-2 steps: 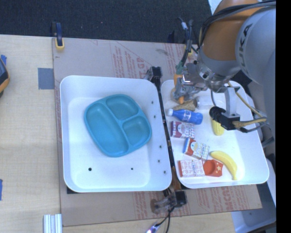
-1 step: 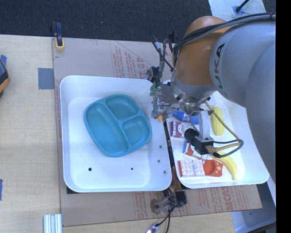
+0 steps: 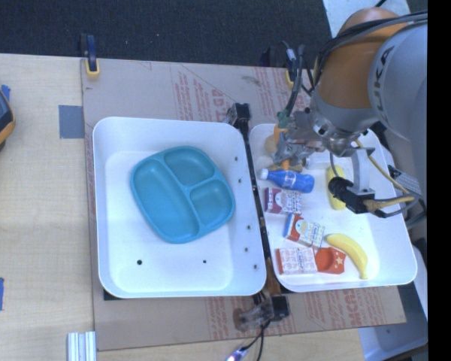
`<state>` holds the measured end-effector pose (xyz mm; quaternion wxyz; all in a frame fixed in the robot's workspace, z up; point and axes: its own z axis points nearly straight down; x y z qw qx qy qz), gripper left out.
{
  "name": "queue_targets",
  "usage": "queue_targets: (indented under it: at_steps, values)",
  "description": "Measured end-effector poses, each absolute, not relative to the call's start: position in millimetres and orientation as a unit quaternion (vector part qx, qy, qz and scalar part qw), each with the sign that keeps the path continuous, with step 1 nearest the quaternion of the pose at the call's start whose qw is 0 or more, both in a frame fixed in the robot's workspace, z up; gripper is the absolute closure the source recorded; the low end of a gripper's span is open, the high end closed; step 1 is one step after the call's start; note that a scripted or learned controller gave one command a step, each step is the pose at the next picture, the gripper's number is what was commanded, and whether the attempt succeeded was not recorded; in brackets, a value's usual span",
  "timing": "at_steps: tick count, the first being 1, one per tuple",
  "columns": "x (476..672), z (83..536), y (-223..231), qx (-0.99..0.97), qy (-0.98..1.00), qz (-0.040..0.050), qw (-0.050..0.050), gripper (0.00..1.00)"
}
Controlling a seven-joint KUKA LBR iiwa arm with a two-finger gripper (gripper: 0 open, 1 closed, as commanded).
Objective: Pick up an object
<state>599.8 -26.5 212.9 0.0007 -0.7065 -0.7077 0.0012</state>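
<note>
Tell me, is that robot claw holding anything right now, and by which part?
It cannot be told. The gripper hangs low over the far end of the right bin, just above the blue bottle, with nothing visibly held.

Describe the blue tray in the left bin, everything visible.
The tray is a light blue divided plate, plastic by its look, with rounded corners and three compartments: one long one along its left side and two smaller ones on its right. All three hold nothing. It lies flat, right side up and turned at a slant to the walls of the left bin, roughly in the middle of the floor and a bit toward the far side. It touches only the bin's floor.
</note>
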Motion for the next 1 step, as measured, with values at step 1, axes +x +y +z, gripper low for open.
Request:
queue_targets:
  at_steps: [1]
  values:
    - [555.2, 225.4, 1.6, -0.705, -0.709, 0.0018, 0.001, 1.0]
